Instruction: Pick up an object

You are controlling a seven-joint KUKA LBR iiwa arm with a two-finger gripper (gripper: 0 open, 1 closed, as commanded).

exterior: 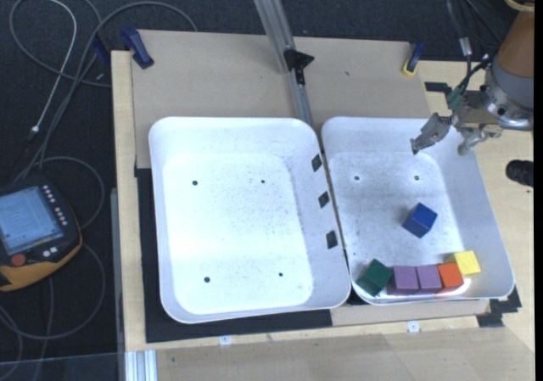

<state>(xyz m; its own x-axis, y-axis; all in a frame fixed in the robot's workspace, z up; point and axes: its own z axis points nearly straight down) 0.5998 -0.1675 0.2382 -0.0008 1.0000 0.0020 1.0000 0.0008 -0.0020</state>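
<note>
Nearest the camera, along the near wall of the right bin point(496, 226), five small blocks sit in a row: a green block point(374, 274), two purple ones point(407, 277) and point(428, 277), an orange one point(450, 273) and a yellow block point(467, 263). They touch one another and press against the bin wall, so the jaws would find little room on either side of any of them.

The likelier target is the blue cube point(420, 220), which stands alone near the middle of the same bin, well apart from the row. It looks rigid, light and smooth-faced, probably painted wood or plastic, and not fragile. A grip across two opposite flat faces should hold; since the cube sits turned at an angle to the bin walls, the wrist would need to match that angle or the cube may twist away.

The gripper point(447, 133) hovers above the far right corner of that bin, its jaws spread apart and carrying nothing.

The left bin point(170, 150) lies beside it on the table point(212, 74). No brand, label or writing can be read on the blocks or bins.
</note>
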